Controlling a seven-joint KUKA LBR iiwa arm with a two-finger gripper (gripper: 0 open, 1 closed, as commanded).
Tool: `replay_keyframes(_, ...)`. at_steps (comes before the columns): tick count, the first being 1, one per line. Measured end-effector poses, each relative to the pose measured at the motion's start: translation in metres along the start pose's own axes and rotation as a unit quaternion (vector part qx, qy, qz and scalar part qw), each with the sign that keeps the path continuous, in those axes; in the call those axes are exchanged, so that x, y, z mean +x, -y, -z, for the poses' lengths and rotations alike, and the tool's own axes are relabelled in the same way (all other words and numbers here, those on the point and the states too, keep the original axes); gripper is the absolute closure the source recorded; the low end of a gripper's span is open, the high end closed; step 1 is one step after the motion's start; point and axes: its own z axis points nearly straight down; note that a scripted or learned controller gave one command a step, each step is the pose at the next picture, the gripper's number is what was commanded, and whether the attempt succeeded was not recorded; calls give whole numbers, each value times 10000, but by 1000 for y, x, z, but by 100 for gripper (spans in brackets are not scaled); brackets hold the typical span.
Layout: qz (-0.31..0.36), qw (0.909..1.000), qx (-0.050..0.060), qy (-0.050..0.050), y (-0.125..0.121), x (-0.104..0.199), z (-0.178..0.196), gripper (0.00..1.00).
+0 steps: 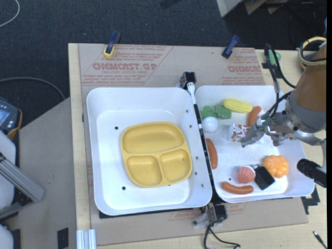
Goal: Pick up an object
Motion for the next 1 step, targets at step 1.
replay_keyframes(1,14,10000,-65,10,-3,0,6,0)
